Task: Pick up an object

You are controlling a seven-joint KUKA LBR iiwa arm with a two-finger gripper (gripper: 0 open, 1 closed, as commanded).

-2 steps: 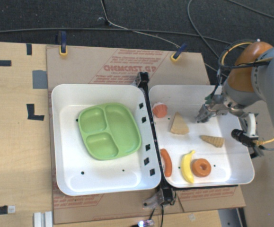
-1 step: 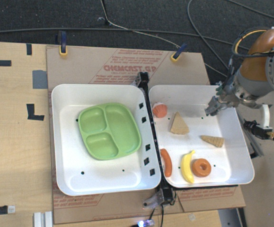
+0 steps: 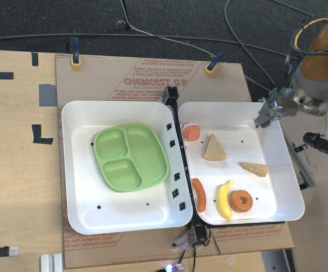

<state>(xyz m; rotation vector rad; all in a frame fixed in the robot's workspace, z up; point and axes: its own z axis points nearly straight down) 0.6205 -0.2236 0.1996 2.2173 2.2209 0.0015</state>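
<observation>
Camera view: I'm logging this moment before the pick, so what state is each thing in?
Pincer: above the right bin's far right rim, holding nothing.
Green tray: flat in the left bin, compartments up.
Banana: lying beside the donut, touching it.
Carrot: lying by the divider.
Tomato: resting in the far left corner.
Tan wedge: lying apart.
Cone: on its side.

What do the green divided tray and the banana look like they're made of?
Green divided tray: seemingly moulded plastic, with an even matte colour and rounded compartments. Banana: probably a plastic toy, judging by its uniform bright yellow and smooth surface, though that is uncertain from this view.
</observation>
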